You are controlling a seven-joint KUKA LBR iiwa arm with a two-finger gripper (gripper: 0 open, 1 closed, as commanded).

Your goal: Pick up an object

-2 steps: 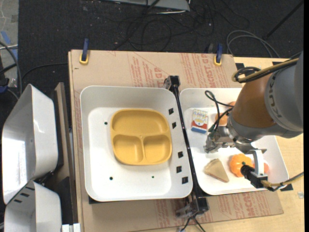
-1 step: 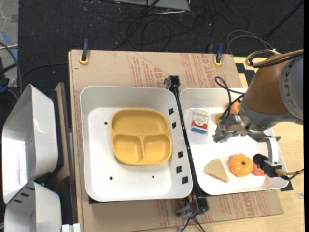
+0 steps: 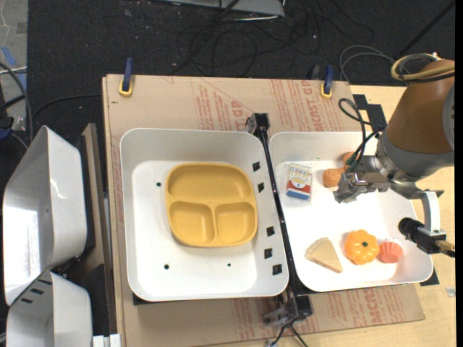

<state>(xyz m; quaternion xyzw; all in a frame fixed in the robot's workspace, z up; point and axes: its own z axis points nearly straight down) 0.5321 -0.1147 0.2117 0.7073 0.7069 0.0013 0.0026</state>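
I see an orange-brown lump point(image 3: 332, 177) at the right bin's point(image 3: 412, 215) far side, just left of the gripper point(image 3: 350, 192); grip state I can't tell. Left bin point(image 3: 137, 215) holds a yellow divided tray point(image 3: 212, 203). Cardboard-topped bench point(image 3: 217, 100), dark floor point(image 3: 72, 27).

Dark speckled floor point(image 3: 65, 42) is showing all around, black cables point(image 3: 239, 42) trailing across it. A tan board point(image 3: 210, 96) is sitting underneath, yellow clamps point(image 3: 126, 85) gripping its far edge.
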